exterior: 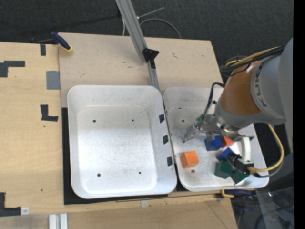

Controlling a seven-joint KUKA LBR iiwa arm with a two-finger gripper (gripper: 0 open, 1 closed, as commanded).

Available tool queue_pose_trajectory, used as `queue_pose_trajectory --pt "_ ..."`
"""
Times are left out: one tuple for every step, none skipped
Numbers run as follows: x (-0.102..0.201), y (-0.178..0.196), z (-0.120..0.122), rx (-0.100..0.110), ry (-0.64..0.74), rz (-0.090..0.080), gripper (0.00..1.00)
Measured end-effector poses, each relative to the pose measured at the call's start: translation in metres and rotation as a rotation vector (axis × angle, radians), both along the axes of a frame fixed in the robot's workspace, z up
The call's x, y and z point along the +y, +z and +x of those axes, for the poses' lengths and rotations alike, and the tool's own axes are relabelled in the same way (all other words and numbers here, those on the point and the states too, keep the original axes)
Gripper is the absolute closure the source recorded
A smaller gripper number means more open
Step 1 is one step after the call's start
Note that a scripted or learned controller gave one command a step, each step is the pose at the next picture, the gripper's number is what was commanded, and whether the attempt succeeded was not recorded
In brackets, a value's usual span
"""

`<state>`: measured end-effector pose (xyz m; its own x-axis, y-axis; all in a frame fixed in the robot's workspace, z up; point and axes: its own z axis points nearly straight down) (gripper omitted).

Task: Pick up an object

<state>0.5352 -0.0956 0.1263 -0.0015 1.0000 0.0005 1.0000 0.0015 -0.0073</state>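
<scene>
Blocks sit in the right bin [190, 104]: an orange block [189, 159] lies just below and left of the pincer [190, 132], while a blue block [214, 142] lies just to its right, with a dark green block [223, 170] farther down and right.

Left of the pincer, well apart, the left bin [114, 142] rests on a pale wooden bench [28, 104] marked with dark tape pieces. A blue and yellow clamp [62, 41] lies on the bench at the far upper left. A grey metal pole [136, 27] slants down from above to the seam between the 2 bins. Dark carpet [214, 8] lies beyond the bench.

The grey arm [267, 89] reaches in from the right, its orange band [240, 99] above the wrist, pincer low over the right bin's floor. Its 2 fingers look slightly spread, with nothing seen between them.
</scene>
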Motion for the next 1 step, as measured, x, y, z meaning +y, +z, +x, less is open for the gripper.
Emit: queue_pose_trajectory --pt "0.0005 0.0125 0.0007 -0.003 0.001 0.001 1.0"
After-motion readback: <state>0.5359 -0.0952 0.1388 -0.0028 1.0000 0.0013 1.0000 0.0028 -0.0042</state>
